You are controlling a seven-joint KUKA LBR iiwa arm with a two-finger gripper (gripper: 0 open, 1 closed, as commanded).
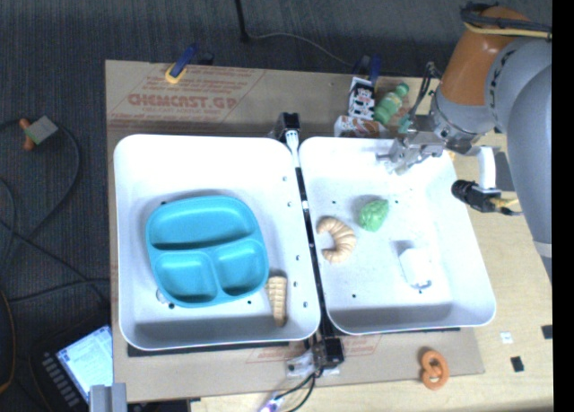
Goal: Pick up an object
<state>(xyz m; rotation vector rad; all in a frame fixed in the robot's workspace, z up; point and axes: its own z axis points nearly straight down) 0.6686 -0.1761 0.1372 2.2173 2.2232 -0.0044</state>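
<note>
From above, my gripper (405,155) hangs over the back edge of the right white plastic bin (466,307), and I cannot tell how it is set. It holds nothing. The bumpy green toy (373,213), curled tan pastry toy (338,239) and small white cup (416,267) lie apart below, easy to reach.

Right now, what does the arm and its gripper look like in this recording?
The arm is a bulky, rounded grey body entering from the right, with an orange band above the wrist. Below the band sits a grey wrist collar, then a small metallic silver gripper over the right bin. Thin dark cables run alongside the wrist. No markings can be read on it.
</note>
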